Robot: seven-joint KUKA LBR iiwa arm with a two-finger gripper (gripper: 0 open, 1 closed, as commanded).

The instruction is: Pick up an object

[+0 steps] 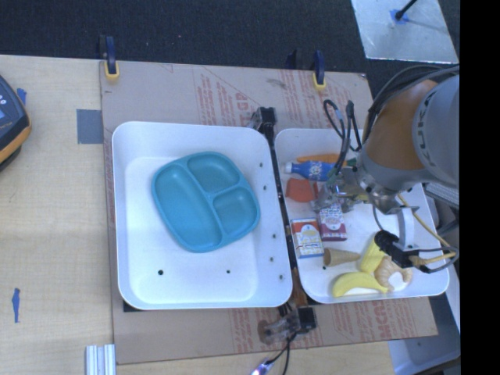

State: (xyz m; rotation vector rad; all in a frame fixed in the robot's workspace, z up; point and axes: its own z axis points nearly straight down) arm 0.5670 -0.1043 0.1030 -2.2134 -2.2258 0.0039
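My gripper [334, 200] hangs low over the middle of the right bin [426, 291], just above a small red-and-white packet [333, 223]. A blue and orange bottle [311, 169] lies at the bin's back left, with a reddish-orange piece [299, 190] below it. A red and tan box [307, 238] sits beside the packet. Toward the front lie an ice-cream cone [341, 256], a yellow banana [358, 283] and a tan and white lump [390, 273]. The arm's wrist hides the bin's back right.
The left bin [125, 209] holds a blue three-compartment plate [205, 200] near its middle. Clamps [110, 57] pin the cardboard sheet at the back. Cables loop off the wrist over the right bin's right side. A dark device [9, 119] sits at the bench's far left.
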